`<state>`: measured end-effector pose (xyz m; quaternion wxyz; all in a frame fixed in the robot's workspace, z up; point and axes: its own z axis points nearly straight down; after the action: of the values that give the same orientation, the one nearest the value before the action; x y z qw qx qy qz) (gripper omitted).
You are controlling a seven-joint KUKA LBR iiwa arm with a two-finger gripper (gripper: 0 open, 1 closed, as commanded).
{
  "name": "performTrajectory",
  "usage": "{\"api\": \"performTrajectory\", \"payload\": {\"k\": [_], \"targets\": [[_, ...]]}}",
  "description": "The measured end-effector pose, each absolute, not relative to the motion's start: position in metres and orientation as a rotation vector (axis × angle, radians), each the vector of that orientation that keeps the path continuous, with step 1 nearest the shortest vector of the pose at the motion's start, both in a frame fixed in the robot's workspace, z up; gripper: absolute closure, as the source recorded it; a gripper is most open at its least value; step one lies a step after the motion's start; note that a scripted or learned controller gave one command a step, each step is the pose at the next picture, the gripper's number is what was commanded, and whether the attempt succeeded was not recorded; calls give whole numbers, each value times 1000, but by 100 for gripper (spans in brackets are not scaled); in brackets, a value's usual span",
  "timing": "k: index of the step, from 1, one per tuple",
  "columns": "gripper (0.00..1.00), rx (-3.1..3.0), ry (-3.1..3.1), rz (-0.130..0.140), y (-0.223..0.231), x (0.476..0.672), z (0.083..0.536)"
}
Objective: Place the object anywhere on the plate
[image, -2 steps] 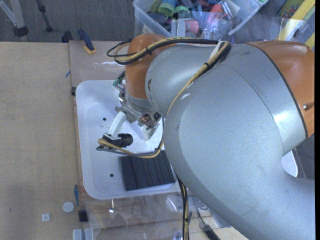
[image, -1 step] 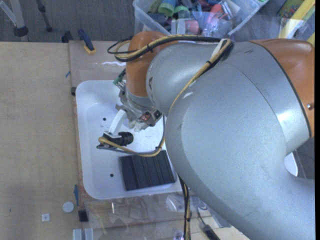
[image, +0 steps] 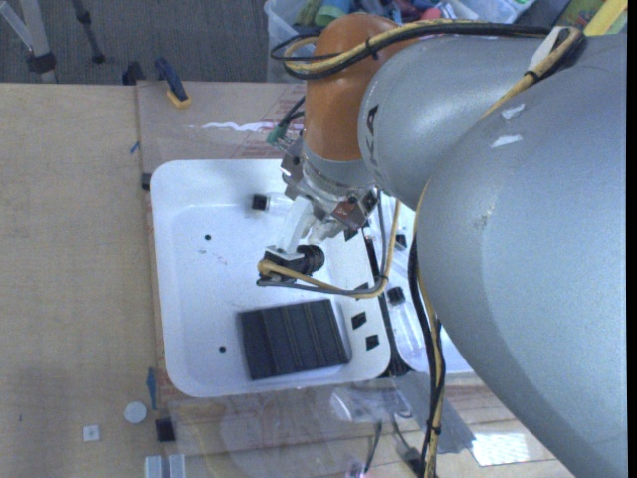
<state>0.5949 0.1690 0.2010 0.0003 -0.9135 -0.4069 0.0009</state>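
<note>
Arm (image: pixel 498 217): nearest the lens, reaching over the bin (image: pixel 179 267).
Cube (image: pixel 260 203): small, black, on the bin floor, off the plate; judged the object.
Gripper (image: pixel 323 222): just beside the cube, likely lining up a pick; open or closed, cannot tell.
Plate (image: pixel 294 339): dark ribbed slab, well apart from the cube.

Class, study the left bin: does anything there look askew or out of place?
The black ribbed slab near the bin's front wall lies slightly skewed to the walls. A small black cube sits alone near the far wall. Nothing looks spilled or broken.
</note>
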Motion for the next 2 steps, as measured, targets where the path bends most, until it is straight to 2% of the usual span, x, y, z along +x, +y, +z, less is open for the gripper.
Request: {"api": "performTrajectory", "payload": {"k": [1,2], "targets": [[100,-2859,-1299,-7,219,537,94],[100,-2534,-1855,2,214,503,176]]}}
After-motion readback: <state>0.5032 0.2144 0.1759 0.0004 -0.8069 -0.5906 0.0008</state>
